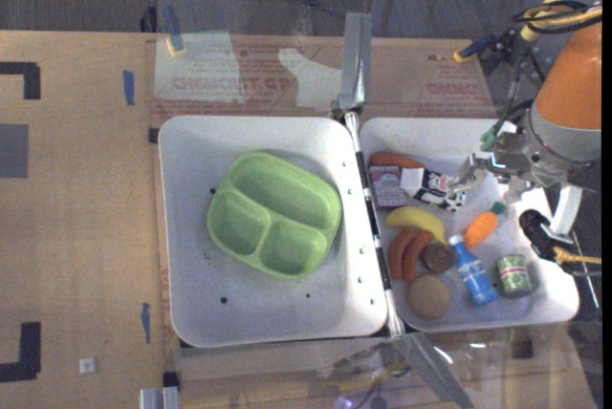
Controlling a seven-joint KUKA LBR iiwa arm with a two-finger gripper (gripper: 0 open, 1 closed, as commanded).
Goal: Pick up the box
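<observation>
A small maroon box (385,186) with a pale label lies in the right bin (559,307), close to its left wall. Just right of it lies a white carton with black patches (437,185). My gripper (481,168) hangs over the bin's upper right part, beside the carton's right end and well right of the maroon box. The grey wrist and orange band (572,87) rise behind it. Nothing shows between the fingers.
Around the box lie a red sausage (394,160), a banana (416,220), a carrot (481,227), a blue bottle (470,271), a green can (513,275), two red sausages (408,251) and a brown bun (429,296). A green divided tray (274,214) sits in the left bin (182,235).
</observation>
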